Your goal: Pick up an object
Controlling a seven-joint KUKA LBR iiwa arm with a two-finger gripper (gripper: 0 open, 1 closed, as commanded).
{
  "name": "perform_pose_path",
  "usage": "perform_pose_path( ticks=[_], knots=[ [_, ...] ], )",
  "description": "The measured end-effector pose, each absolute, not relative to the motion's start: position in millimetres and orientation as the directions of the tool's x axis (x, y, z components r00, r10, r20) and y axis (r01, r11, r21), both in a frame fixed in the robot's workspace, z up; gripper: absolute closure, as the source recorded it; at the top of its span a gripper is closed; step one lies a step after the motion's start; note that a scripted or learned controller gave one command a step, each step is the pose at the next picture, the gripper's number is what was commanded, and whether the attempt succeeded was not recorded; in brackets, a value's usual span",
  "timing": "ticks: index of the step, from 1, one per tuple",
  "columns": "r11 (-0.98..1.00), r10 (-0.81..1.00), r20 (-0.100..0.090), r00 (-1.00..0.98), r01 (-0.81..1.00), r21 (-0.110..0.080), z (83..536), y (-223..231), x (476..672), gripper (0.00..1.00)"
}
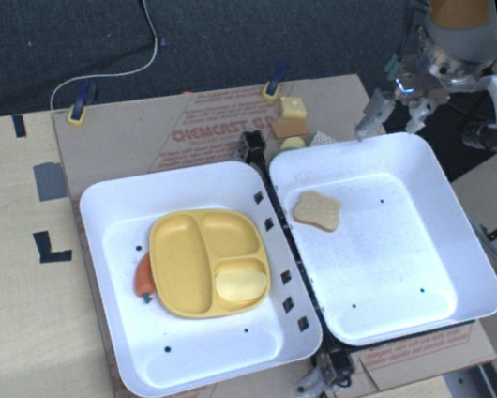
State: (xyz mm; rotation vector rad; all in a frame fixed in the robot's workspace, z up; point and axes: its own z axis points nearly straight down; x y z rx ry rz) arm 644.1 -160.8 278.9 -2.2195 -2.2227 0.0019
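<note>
We'd go for the bread slice (316,212) in the right bin (427,238): it lies alone near the top-left corner, so drop straight down over it, fingers either side. Right now the gripper (389,111) hangs just past the bin's far rim, fingers spread, probably empty. The arm (460,3) leans in from the right.

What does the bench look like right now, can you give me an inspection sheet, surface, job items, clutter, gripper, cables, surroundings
Surface: cardboard sheet bearing left bin and right bin side by side.
Job's things: bread slice in the right bin; yellow divided plate over an orange object in the left bin.
Clutter: small blocks behind the bins.
Gripper: gripper open, above the right bin's far edge, holding nothing.
Cables: white cable on the dark floor.
Surroundings: black tape marks on the wooden bench.
</note>
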Motion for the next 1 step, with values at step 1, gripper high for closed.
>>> perform_pose_path(
  ticks=[1],
  knots=[
    [0.002, 1.0, 0.002, -0.002, 1.0, -0.009, 156.2, -124.6, 630.1, 0.0]
  ],
)
